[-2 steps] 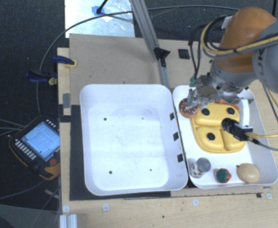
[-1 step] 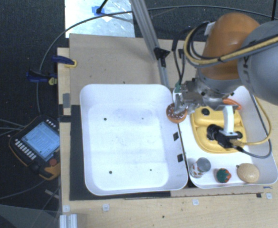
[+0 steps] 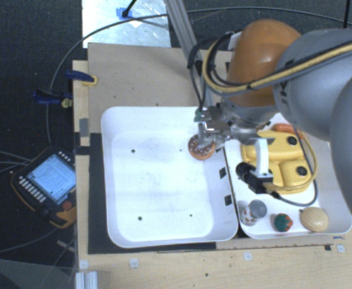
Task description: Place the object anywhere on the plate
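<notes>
Hovering claw (image 3: 204,138) over left bin (image 3: 121,221) | touching brown donut (image 3: 200,149) | grip state: cannot tell

Smooth white plastic bins (image 3: 157,221) sit on a matt wooden bench (image 3: 133,77)

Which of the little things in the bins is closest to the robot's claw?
The brown round thing in the left bin, right under the gripper. The egg-shaped thing and the green ball sit far off in the right bin.

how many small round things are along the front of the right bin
3: a grey-topped one at the left, a green and red ball in the middle, a beige egg shape at the right. The arm may hide more behind.
</notes>
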`<state>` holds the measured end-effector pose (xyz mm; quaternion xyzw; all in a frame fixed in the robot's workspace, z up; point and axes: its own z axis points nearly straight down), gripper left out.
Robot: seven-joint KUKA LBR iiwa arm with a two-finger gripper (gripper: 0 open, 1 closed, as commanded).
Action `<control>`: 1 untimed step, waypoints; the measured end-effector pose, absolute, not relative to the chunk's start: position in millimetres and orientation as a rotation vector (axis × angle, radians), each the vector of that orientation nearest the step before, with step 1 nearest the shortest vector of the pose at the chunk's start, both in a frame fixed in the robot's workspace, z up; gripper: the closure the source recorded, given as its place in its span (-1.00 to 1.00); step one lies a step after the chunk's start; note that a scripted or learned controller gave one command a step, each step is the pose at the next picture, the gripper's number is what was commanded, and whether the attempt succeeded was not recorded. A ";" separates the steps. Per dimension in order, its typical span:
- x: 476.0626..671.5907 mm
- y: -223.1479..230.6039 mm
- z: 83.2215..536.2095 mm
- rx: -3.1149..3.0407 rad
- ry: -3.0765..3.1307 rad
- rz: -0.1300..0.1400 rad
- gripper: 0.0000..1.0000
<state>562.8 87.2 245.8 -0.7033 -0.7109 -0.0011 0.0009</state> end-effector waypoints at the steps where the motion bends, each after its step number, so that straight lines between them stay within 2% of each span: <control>1: 539.8 132.7 218.4 -2.208 -2.230 0.001 1.00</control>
